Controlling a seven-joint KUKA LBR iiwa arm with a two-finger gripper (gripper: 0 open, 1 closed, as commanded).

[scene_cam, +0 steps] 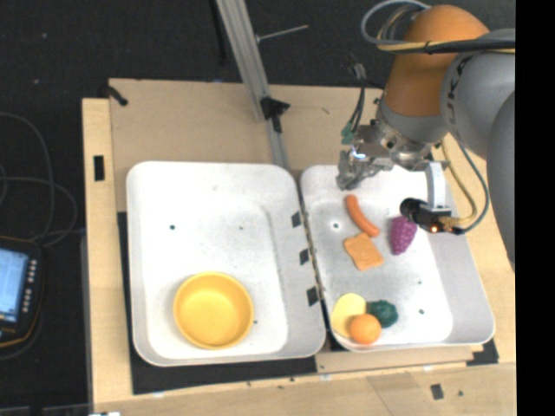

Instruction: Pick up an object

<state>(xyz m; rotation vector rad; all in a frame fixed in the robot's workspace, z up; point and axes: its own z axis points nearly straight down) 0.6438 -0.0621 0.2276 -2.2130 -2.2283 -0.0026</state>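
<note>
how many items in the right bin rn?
6: orange carrot at the top, purple grape bunch, tan cracker-like square mid-bin, and a pale yellow round piece, orange ball and dark green lump at the near edge.

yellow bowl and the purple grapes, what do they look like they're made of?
Yellow bowl: probably moulded plastic, one even colour with a smooth, slightly glossy inside and a soft highlight. Purple grapes: likely toy plastic or rubber, a single bumpy lump of flat colour with a dull finish. Too small to tell whether hard or soft.
</note>
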